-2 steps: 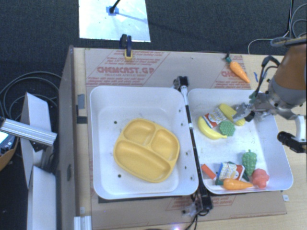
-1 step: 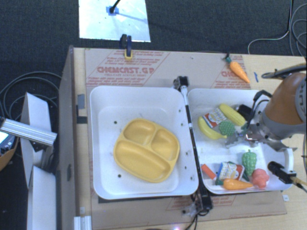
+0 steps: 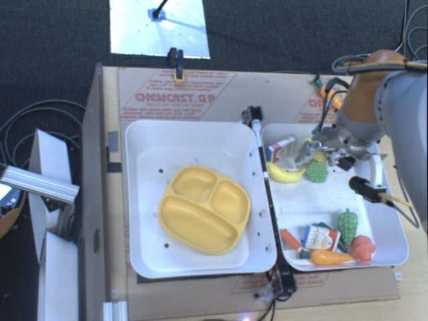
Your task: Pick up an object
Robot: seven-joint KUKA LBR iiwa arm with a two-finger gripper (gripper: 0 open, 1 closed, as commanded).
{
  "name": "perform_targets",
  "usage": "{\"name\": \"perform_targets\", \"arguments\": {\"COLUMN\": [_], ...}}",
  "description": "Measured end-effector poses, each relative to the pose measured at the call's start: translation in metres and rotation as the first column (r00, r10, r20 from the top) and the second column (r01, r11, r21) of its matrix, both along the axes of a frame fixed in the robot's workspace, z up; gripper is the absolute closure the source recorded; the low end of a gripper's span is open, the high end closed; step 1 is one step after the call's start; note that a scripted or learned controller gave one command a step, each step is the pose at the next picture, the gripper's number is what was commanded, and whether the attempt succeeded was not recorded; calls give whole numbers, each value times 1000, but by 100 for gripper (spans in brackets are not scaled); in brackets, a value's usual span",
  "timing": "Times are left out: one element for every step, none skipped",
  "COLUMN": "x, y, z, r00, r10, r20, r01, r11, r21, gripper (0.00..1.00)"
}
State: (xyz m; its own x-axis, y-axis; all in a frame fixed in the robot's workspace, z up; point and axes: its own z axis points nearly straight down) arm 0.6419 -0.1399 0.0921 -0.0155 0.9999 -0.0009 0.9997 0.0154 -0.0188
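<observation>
My gripper (image 3: 309,151) hangs low over the back of the right bin (image 3: 394,243), reaching in from the right. Just below it lie a yellow banana (image 3: 286,174) and a bumpy green toy (image 3: 317,172). A small red and white packet (image 3: 281,146) sits to its left by the bin's back corner. Near the bin's front edge lie an orange carrot (image 3: 328,257), a small colourful box (image 3: 318,236), a green bumpy vegetable (image 3: 347,223) and a red tomato-like toy (image 3: 362,247). Nothing is visibly held.
The left bin (image 3: 144,199) holds a yellow divided plate (image 3: 204,208). A ridge between the two bins (image 3: 265,192) runs front to back. The grey arm (image 3: 401,105) with its orange band covers the right bin's back right corner.
</observation>
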Motion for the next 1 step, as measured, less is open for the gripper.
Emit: {"name": "perform_targets", "arguments": {"x": [-14], "y": [-21], "z": [-7], "r00": [1000], "r10": [-15], "r20": [20], "r01": [15], "r11": [1000], "r21": [0], "gripper": [0]}}
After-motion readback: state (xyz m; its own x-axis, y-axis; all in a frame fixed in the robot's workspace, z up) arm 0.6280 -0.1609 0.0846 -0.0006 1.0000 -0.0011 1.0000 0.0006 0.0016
